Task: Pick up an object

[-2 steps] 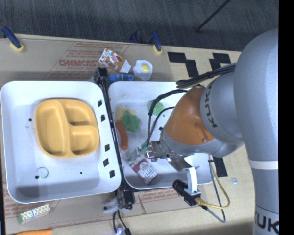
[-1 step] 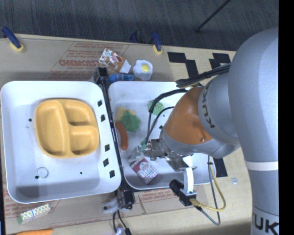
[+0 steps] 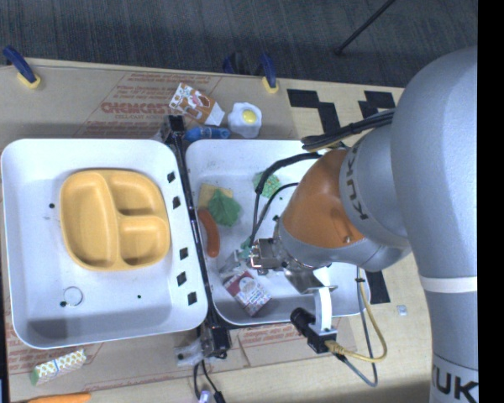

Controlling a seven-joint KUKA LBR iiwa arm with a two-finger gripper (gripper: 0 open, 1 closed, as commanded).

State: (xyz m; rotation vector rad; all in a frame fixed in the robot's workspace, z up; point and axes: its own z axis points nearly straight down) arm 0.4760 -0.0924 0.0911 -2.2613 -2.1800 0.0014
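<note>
The right bin [image 3: 235,147] holds several small items. These are an orange-red sausage [image 3: 209,232], a green and yellow leafy piece [image 3: 222,206], a green item [image 3: 269,183] partly under the arm, and a red and white packet [image 3: 249,292]. My gripper [image 3: 250,261] hangs low in this bin below the orange wrist band. It is just above the red and white packet and right of the sausage. The wrist body hides most of it.
The left bin [image 3: 34,309] holds a yellow divided tray [image 3: 113,218]. Behind the bins lie a small carton [image 3: 189,102], a blue item [image 3: 206,132] and a white and yellow egg-like toy [image 3: 245,118]. A wrapped sweet [image 3: 59,364] lies at the front left.
</note>
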